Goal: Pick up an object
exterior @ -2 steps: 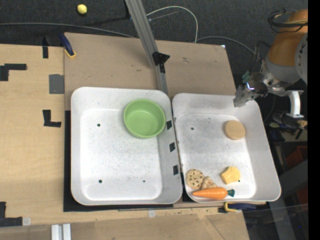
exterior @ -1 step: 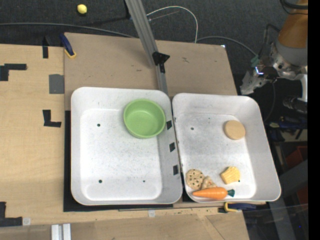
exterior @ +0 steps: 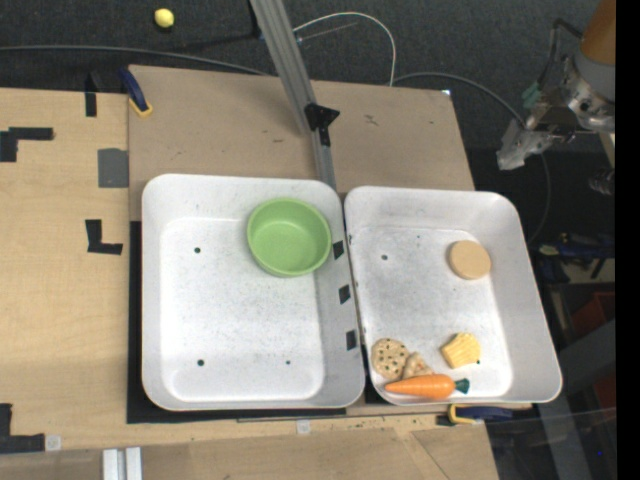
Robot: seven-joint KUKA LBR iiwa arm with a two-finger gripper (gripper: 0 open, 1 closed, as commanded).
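Up at the top right, off the bench's right edge, hangs the gripper (exterior: 518, 151), well clear of both bins; how it is set, I cannot tell. In the right bin (exterior: 500, 213), a round tan biscuit (exterior: 468, 260) sits near the right wall. Down at the front edge: a speckled cookie (exterior: 388, 355), a yellow wedge (exterior: 460, 349), and an orange carrot (exterior: 424, 387) lying along the rim. In the left bin (exterior: 165, 298), a green bowl (exterior: 289, 236) rests upright by the back right corner.

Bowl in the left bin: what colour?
Light green, plain with no pattern. The bowl shows best in the camera view, at the back of the left bin.
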